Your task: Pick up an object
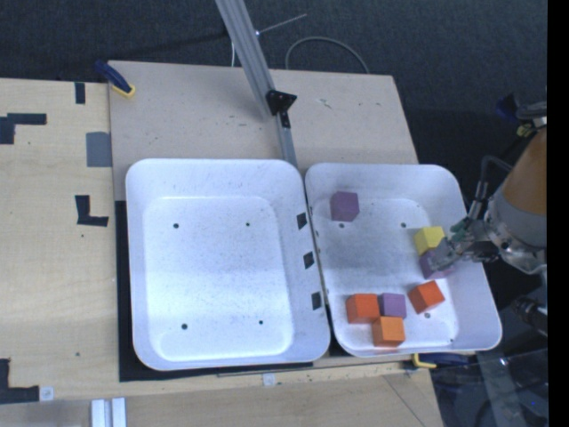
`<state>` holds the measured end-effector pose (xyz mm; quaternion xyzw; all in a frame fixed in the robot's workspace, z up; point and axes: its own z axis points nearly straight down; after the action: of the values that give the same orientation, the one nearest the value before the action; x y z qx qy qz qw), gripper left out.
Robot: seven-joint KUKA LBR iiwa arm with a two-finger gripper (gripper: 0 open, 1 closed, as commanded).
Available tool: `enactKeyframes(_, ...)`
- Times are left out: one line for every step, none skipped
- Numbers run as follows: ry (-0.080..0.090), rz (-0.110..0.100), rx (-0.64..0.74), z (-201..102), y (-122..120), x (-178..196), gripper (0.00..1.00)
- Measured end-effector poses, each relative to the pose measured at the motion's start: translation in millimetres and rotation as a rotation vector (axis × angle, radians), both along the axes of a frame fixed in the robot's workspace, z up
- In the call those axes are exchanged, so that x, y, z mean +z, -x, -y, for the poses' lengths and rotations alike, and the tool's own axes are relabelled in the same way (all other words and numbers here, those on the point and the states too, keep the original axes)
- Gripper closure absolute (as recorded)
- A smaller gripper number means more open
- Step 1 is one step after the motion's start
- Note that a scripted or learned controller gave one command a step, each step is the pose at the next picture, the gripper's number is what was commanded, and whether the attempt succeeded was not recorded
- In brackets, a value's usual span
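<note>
Purple block (436, 261) by the right wall of the right bin (471, 323) seems to be the target: it lies just below a yellow block (429, 237), touching or nearly so, and the gripper (455, 249) sits right against it at the bin's right edge. From this slant I cannot tell whether the gripper is spread, pressed together or pinching anything; nothing clearly shows the block caught in it. The risk, as I judge it, is crowding. With the yellow block so close and the bin wall just beside, a closing grasp could catch a corner only, push the purple block into its neighbour, or take both at once, and a tilted block may slip out on the lift. The wall could also foul the gripper's outer side. Elsewhere in the same bin lie a purple cube (344, 206) near the far left, and a cluster near the front: an orange block (362, 307), a small purple block (393, 304), another orange one (388, 330), and a tilted orange cube (427, 295). The left bin (213, 265) has a speckled white floor. Both bins sit on a pale wooden bench (53, 274), with a metal pole (249, 43) slanting over dark carpet behind.
</note>
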<state>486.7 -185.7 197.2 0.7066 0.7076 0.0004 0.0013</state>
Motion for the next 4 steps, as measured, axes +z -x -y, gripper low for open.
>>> enactKeyframes(0.001, 0.003, 0.001, 2.3, 2.7, 62.2, 1.00)
enactKeyframes(0.000, -0.001, 0.000, 2.0, 2.0, 83.9, 1.00)
enactKeyframes(-0.002, -0.004, 0.004, -45.4, -14.1, 78.2, 1.00)
enactKeyframes(-0.003, -0.003, 0.006, -98.8, -19.2, 80.4, 1.00)
